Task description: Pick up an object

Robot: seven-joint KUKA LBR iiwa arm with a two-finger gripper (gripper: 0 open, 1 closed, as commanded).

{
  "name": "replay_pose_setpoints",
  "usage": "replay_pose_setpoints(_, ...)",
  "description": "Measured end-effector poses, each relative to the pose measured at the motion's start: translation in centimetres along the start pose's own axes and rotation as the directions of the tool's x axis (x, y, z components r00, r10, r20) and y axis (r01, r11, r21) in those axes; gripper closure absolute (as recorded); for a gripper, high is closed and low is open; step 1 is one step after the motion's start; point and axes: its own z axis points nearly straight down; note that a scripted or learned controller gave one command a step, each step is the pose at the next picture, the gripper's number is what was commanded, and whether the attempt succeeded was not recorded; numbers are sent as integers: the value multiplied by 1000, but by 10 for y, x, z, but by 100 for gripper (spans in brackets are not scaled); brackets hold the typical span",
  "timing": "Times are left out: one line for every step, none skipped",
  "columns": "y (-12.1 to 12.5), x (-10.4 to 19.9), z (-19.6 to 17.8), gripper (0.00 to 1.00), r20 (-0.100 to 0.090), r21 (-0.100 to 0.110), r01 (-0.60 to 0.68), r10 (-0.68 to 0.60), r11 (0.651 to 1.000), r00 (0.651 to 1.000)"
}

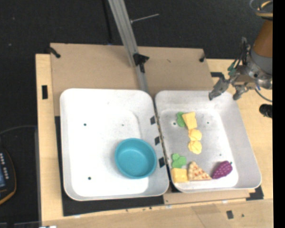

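Yellow and green toy food (194,141) lies in right bin (247,146). Gripper (226,90) hovers open and unladen above bin's far rim. Approach step; next move needs descent onto one piece.

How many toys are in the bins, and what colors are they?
Blue: 1, the bowl in the left bin.
Yellow: 4, the top yellow piece, two small yellow pieces and the bottom yellow block.
Green: 2, the top green piece and the lower green piece.
Purple: 1, the grapes.
Orange-tan: 1, the pizza slice.
Total: 9.
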Motion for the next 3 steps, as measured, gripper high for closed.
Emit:
replay_pose_setpoints(0,0,0,0,1,1,1,-1,1000,1000)
replay_pose_setpoints(-5,-1,63,0,-1,6,-3,3,1000,1000)
replay_pose_setpoints(1,0,107,0,-1,4,0,0,1000,1000)
